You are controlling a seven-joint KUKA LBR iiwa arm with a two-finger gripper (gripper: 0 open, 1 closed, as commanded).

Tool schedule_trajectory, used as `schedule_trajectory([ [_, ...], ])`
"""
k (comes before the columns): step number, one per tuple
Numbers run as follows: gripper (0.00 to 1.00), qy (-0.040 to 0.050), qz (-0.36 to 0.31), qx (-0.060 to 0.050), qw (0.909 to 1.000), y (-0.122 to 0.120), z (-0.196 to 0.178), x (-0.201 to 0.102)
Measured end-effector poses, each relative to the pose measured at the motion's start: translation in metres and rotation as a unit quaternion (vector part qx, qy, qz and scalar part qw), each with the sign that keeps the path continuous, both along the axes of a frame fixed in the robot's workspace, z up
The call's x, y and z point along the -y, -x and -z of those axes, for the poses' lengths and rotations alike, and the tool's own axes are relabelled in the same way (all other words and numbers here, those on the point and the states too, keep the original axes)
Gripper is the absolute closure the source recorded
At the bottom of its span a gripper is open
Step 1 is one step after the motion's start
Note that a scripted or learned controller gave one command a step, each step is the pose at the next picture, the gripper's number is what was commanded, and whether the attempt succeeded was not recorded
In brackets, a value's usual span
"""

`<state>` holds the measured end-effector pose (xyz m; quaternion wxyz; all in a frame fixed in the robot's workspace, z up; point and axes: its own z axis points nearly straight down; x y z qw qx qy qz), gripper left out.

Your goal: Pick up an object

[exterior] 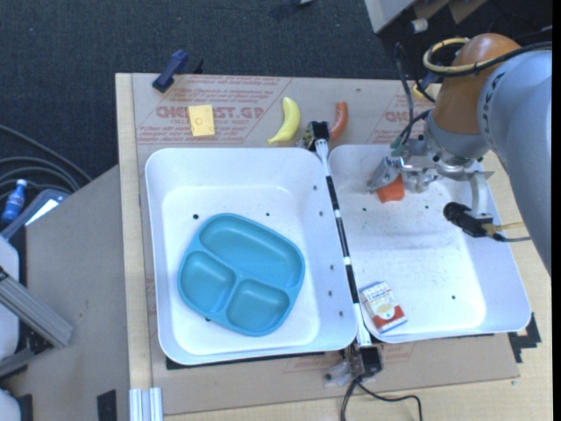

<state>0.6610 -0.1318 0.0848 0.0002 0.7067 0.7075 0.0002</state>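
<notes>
One small orange object (pixel 392 190) is seen at the back of the right bin (pixel 456 310), directly beneath the gripper (pixel 396 174); whether it is actually clasped cannot be told. It is judged light and rigid, best pinched across its narrow sides. A small carton (pixel 382 306) lies near the front.

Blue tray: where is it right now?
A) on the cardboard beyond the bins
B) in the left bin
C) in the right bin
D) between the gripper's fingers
B: the blue tray lies flat on the floor of the left bin, while the gripper is over the right bin by an orange object.
</notes>
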Motion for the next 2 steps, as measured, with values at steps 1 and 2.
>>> schedule_trajectory([
  [1, 1.0, 0.0008, -0.001, 0.001, 1.0, -0.001, -0.011, 0.0],
  [2, 1.0, -0.0007, 0.0, 0.0, 1.0, 0.046, -0.101, -0.057],
])
